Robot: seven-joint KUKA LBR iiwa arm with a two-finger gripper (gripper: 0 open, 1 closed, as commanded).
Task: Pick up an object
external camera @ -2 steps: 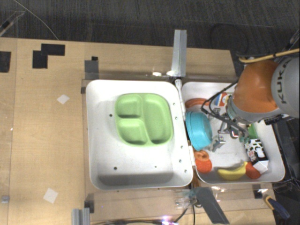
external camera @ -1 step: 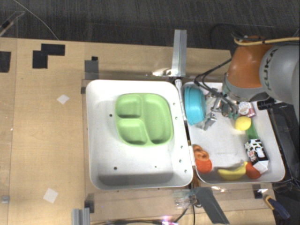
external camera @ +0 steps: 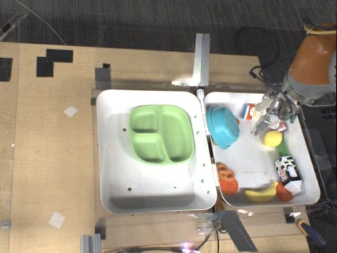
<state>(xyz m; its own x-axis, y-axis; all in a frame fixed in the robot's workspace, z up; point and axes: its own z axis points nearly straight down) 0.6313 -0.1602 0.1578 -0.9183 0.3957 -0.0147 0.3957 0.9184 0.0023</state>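
Observation:
My gripper (external camera: 268, 123) hangs over the back of the right bin (external camera: 247, 162), open, with nothing between its fingers. Just below it lies a yellow ball (external camera: 273, 138). To its left a small red and white item (external camera: 247, 111) rests near the back wall. A blue bowl (external camera: 224, 126) lies tilted against the bin's left wall. Along the right side sit a green item (external camera: 285, 149) and a black-and-white patterned box (external camera: 288, 169). At the front are a banana (external camera: 260, 194), a red item (external camera: 285, 193) and an orange-red item (external camera: 227, 179).
The left bin (external camera: 113, 157) holds a green divided plate (external camera: 160, 133). A metal post (external camera: 202, 57) stands behind the wall between the two bins. The arm's orange band (external camera: 313, 62) rises at the far right. Bare white floor lies in the right bin's middle.

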